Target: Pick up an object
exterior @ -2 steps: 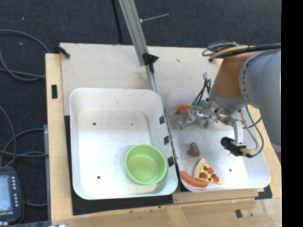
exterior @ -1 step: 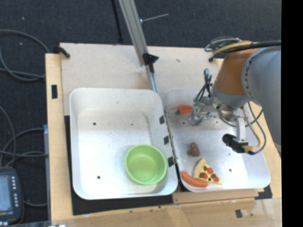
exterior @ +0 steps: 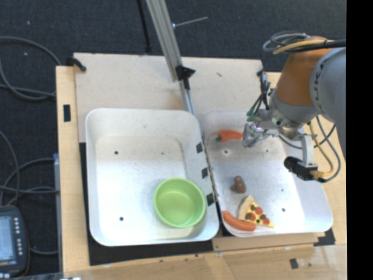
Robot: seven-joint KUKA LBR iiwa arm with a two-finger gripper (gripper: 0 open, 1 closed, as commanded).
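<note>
Gripper [exterior: 252,136]: hanging at the right bin's [exterior: 303,214] 12 o'clock — finger state, cannot tell.
Carrot [exterior: 229,136]: lying just at its 9 o'clock.
Pizza slice [exterior: 254,211], sausage [exterior: 238,221]: sitting near 6 o'clock.
Green bowl [exterior: 179,202]: resting in the left bin [exterior: 111,150].

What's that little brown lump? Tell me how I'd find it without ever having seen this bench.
Start at the right-hand white bin, the one the grey arm reaches over. Near its middle lies the small brown lump, above the pizza slice. It is the one dark, rounded thing there; the carrot and the sausage are long and orange-red.
</note>
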